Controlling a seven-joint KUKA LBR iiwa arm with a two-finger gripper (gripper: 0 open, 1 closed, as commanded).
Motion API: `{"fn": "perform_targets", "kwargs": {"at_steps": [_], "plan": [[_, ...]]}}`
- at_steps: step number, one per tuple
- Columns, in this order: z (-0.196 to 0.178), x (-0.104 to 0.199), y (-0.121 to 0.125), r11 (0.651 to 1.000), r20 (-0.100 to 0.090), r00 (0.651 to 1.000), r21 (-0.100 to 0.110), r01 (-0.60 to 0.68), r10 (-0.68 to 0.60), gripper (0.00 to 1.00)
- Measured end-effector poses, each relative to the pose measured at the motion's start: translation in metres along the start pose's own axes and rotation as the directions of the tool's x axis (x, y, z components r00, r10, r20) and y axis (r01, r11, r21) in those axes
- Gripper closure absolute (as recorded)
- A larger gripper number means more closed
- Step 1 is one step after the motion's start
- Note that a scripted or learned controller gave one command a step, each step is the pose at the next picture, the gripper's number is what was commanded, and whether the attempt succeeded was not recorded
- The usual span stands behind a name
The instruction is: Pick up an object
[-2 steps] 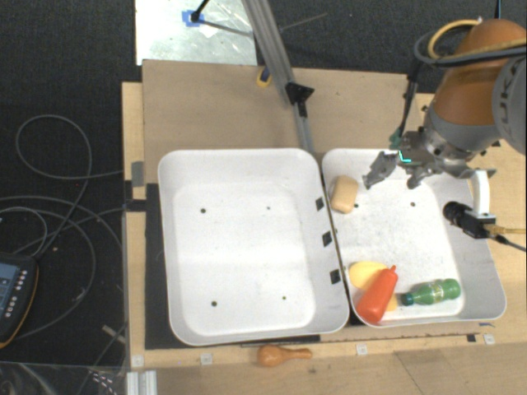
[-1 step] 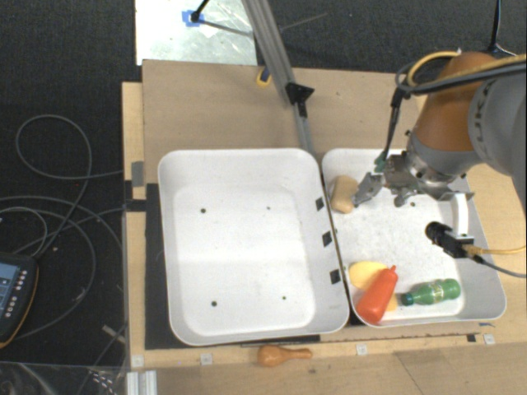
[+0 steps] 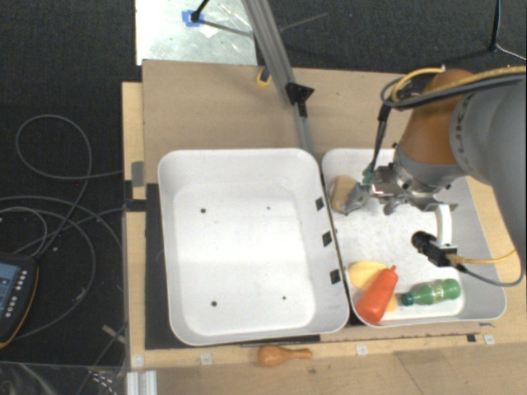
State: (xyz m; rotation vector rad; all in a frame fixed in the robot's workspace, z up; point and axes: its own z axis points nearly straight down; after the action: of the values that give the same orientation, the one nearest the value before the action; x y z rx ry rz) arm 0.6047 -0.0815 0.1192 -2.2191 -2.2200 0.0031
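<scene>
The right bin (image 3: pixel 486 303) holds several objects. A tan rounded object (image 3: pixel 338 191) lies at its upper left, against the wall. Along the front lie a yellow piece (image 3: pixel 366 271), a red-orange bottle (image 3: pixel 376 295) and a green bottle (image 3: pixel 433 292). My gripper (image 3: pixel 371 202) hangs low over the upper left of this bin, open, with its fingers spread. The left finger (image 3: pixel 355 197) stands right beside the tan object, which lies outside the gap. Nothing sits between the fingers.
The left bin (image 3: pixel 177 171) adjoins the right one along a shared wall with black clips. A small tan pear-shaped item (image 3: pixel 283 354) lies on the bench in front of the bins. A grey pole (image 3: pixel 276 48) slants in from the top. Cables hang off the wrist.
</scene>
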Motion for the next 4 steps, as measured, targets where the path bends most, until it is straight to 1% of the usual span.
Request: {"fn": "perform_targets", "kwargs": {"at_steps": [1,2,3,4], "plan": [[0.03,0.0,0.0,1.0,0.0,1.0,-0.002,0.0,0.0,0.0],[0.017,0.0,0.002,1.0,0.0,1.0,-0.007,-0.001,0.001,1.0],[-0.044,0.0,0.011,1.0,0.002,1.0,-0.012,0.004,-0.004,1.0],[-0.089,-0.002,0.015,1.0,0.002,1.0,-0.01,0.005,-0.005,1.0]]}}
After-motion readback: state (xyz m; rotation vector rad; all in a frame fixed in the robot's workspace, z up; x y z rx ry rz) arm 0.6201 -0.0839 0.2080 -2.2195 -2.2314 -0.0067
